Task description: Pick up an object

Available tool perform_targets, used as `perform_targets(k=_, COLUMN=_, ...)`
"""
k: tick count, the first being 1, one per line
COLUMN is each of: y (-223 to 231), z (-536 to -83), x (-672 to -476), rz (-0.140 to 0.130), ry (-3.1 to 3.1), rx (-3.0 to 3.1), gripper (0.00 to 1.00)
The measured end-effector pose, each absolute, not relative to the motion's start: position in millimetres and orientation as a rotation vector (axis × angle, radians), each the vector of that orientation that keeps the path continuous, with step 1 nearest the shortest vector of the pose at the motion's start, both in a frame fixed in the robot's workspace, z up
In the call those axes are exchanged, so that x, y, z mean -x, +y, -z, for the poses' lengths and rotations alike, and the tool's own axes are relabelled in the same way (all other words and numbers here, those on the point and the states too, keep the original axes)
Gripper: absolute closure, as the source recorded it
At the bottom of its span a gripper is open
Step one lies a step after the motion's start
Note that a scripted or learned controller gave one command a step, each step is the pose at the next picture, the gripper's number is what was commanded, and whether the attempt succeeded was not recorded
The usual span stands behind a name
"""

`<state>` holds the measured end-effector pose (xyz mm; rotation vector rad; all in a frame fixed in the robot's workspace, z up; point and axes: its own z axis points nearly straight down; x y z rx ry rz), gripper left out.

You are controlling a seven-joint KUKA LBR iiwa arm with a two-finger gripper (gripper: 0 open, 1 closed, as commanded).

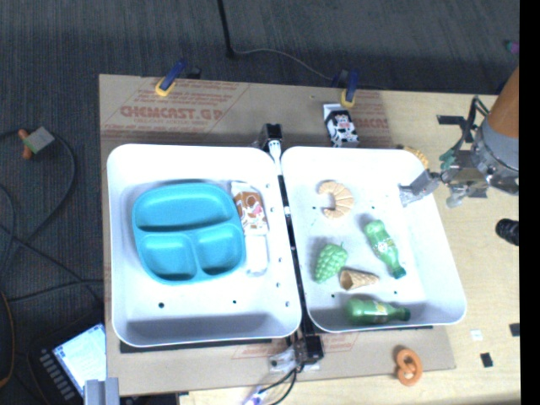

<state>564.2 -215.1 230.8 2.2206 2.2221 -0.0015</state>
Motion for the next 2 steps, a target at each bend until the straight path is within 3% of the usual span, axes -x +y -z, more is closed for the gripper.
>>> perform_targets(k=1, y=-212.5, z=-97.3, x=-590.3, rz=-0.017, ry=2.233, rx=-2.216, gripper=0.00)
perform_targets(k=2, y=-174.2, z=-88.2, x=-486.0, rz=-0.005, ry=2.216, rx=-2.217, gripper=0.00)
